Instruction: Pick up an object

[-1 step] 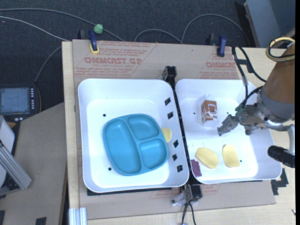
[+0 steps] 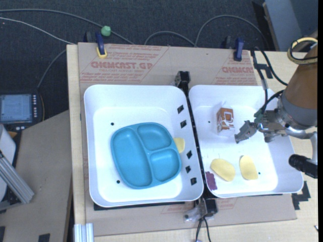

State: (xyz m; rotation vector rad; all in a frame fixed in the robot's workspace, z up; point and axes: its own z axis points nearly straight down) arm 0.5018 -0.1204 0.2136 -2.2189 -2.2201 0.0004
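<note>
While its fingers spread wide, the pincer point(image 2: 256, 131) holds nothing.

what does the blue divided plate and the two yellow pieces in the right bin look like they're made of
Blue divided plate: likely moulded plastic, smooth, even matte colour, rounded compartment ridges. Two yellow pieces: possibly plastic or foam toy food, pale and dull; too small to tell.

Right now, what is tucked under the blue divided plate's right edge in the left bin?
A small yellow piece pokes out from beside the blue divided plate in the left bin. Whether it continues underneath is hidden by the plate.
</note>
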